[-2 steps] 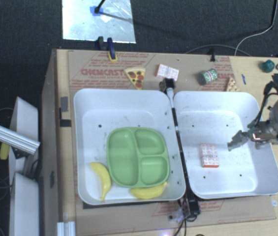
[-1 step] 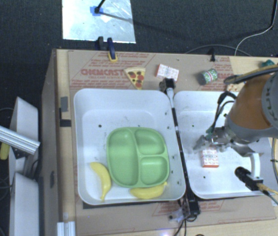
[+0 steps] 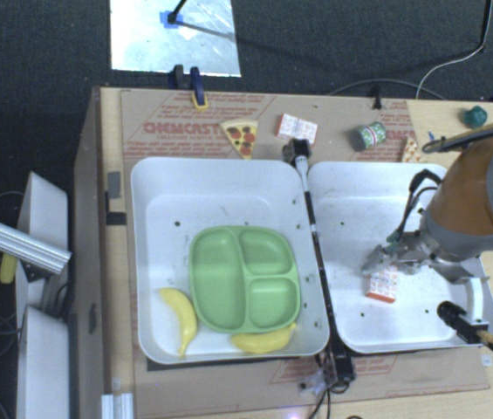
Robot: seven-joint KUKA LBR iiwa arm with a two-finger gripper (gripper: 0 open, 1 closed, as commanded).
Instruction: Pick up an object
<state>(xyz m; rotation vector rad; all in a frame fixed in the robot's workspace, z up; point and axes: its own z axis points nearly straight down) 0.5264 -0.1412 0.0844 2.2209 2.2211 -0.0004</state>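
Note:
A small white box with red print (image 3: pixel 383 286) lies on the floor of the right bin (image 3: pixel 351 216), near its middle. My gripper (image 3: pixel 391 261) hangs just above the box's far edge, pointing left from the grey and orange arm (image 3: pixel 469 199); whether it touches the box is unclear. In the left bin (image 3: pixel 167 190) a green divided plate (image 3: pixel 244 278) lies flat. One yellow banana (image 3: pixel 180 319) rests at the plate's front left and another (image 3: pixel 262 341) at its front edge.
On the cardboard behind the bins lie a toy pizza slice (image 3: pixel 240 136), a white and red card (image 3: pixel 297 127), a small green can (image 3: pixel 370 135) and a teal object (image 3: pixel 475 116). A black ridge (image 3: pixel 311 225) divides the two bins.

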